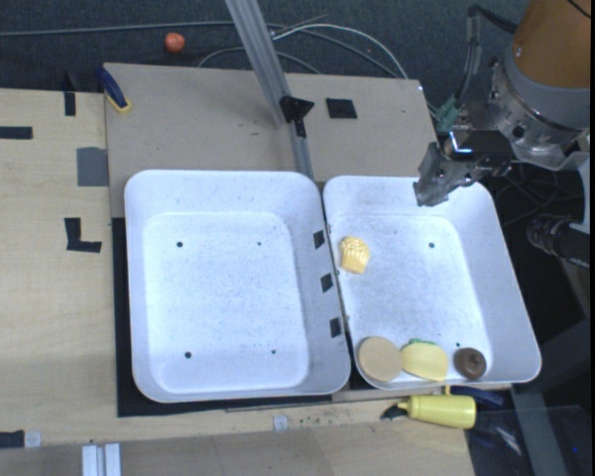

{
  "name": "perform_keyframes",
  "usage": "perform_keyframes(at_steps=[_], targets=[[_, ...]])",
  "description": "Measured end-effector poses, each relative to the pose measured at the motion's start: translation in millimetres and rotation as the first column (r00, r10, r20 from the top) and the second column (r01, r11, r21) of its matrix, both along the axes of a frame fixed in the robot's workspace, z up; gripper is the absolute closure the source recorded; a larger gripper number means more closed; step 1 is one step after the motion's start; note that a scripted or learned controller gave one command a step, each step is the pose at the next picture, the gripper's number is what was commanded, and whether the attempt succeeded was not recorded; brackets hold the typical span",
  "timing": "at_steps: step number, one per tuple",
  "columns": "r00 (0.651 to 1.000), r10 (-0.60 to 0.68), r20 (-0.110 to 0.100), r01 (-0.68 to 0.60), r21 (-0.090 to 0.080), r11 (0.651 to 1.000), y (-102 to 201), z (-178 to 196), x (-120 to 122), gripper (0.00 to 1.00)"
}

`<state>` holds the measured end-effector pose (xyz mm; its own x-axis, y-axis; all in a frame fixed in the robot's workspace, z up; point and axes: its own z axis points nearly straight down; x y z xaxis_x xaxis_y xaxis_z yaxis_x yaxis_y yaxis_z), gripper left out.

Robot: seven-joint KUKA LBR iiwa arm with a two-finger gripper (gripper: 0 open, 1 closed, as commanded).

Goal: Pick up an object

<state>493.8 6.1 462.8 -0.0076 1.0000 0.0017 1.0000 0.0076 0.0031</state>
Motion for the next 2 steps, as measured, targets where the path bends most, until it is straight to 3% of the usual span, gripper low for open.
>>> perform_keyframes(at_steps=[1,2], targets=[[1.0,-0.012,0.003,0.012,-0.003,1.0,-73.8,78.9,-3.7,1.0],[1.0,-0.005,-0.013,0.005,-0.002,1.0,-35.8,-26.4,46.5,1.0]])
